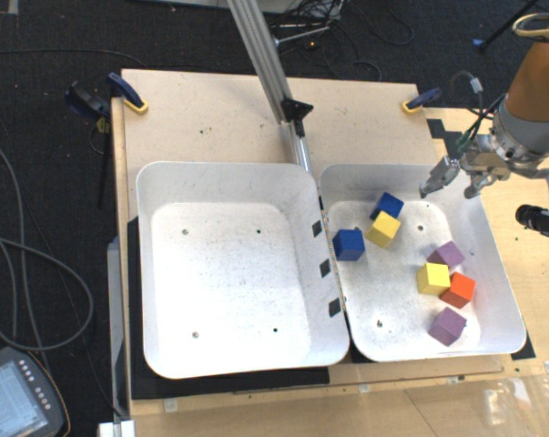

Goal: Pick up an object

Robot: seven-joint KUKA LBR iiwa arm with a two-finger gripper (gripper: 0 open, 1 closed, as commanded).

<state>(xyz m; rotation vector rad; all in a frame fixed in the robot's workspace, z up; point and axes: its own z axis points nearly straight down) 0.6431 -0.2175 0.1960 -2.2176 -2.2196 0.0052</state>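
The right bin (493,271) holds several foam blocks. A blue cube (349,244) lies near its left wall, with a yellow block (383,229) and a second blue block (389,206) touching each other just to the right. Farther right sit a purple block (449,254), a yellow cube (432,278), an orange block (458,289) and another purple block (448,325). My gripper (457,181) hovers over the bin's far right corner, open, its two fingers spread with nothing between them. It stands to the right of the blue and yellow pair.
The left bin (156,244) lies beside the right one. A slanted metal pole (260,48) runs down to the gap between the bins. Blue and yellow clamps (127,93) (420,100) grip the bench's far corners. Cables lie on the floor around.
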